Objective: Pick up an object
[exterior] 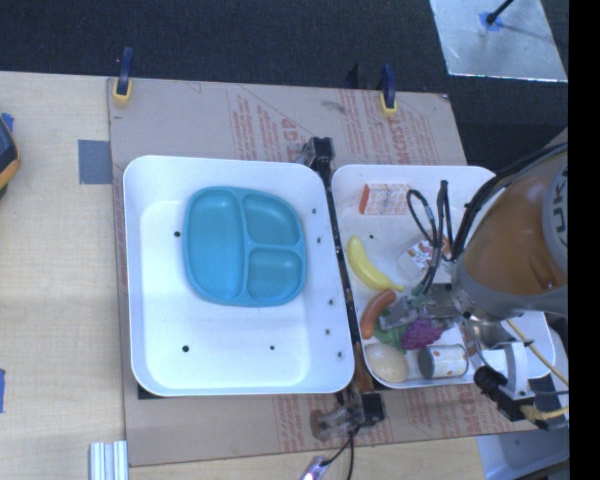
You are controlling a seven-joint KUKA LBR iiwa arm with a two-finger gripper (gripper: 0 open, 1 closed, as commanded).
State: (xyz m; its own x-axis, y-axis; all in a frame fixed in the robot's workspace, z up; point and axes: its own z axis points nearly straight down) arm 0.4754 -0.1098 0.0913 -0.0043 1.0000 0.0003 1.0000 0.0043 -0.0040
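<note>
Small items are heaped in the right bin (352, 183): a banana (364, 264), a carrot (377, 309) just below it, a purple piece (421, 334), a pale round thing (387, 363) and a small can (445, 361) at the near wall, and a white-and-orange packet (384, 199) at the far end. The gripper (435, 304) is lowered over the heap beside the purple piece; its state cannot be told. A blue divided plate (245, 245) is seen in the left bin (145, 298), on cardboard (230, 118) clamped to the bench (45, 298).
</note>
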